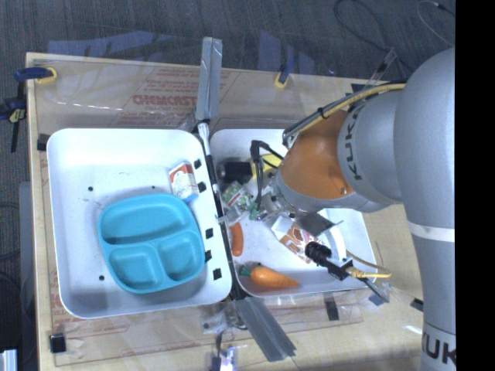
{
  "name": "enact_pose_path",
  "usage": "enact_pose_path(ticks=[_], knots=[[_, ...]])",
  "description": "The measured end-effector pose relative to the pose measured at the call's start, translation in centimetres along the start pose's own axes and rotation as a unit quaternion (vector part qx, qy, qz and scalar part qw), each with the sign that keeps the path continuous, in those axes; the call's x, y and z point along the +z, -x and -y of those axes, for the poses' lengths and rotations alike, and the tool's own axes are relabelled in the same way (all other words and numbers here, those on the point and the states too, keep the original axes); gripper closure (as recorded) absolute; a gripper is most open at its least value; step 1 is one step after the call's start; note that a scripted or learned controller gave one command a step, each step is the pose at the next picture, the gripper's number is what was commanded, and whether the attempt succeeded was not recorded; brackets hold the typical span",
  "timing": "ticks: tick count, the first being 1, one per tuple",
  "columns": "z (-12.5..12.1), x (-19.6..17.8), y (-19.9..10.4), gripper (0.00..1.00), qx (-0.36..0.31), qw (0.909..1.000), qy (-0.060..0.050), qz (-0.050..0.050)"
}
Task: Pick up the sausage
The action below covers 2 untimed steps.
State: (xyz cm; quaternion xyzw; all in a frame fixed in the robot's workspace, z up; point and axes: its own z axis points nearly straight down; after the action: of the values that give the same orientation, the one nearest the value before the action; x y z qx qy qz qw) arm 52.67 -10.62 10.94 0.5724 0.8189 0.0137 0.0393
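A bench [116, 91] of pale wood under a clear sheet stands on dark grey carpet [155, 6]. Red lettering [166, 99] shows through the sheet near the bench's far edge. A blue clamp [35, 74] grips the bench's far left corner, and another [285, 76] sits on its far edge. Black cables [371, 10] lie on the carpet beyond the bench's far right corner. Light is even and soft.

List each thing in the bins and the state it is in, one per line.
sausage: lying in the right bin by the divider, not held.
carrot: lying flat near the right bin's front edge.
blue tray: right way up in the left bin, compartments bare.
small packet: lying beside the blue tray.
gripper: low over the right bin.
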Motion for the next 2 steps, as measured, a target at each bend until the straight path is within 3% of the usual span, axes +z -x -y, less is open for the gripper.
enact_pose_path(ticks=[1,2], knots=[[0.0,0.08,0.39,0.0,-0.017,0.9998,0.003,-0.005],[-0.16,0.02,0.3,0.0,-0.033,0.9995,0.004,-0.003]])
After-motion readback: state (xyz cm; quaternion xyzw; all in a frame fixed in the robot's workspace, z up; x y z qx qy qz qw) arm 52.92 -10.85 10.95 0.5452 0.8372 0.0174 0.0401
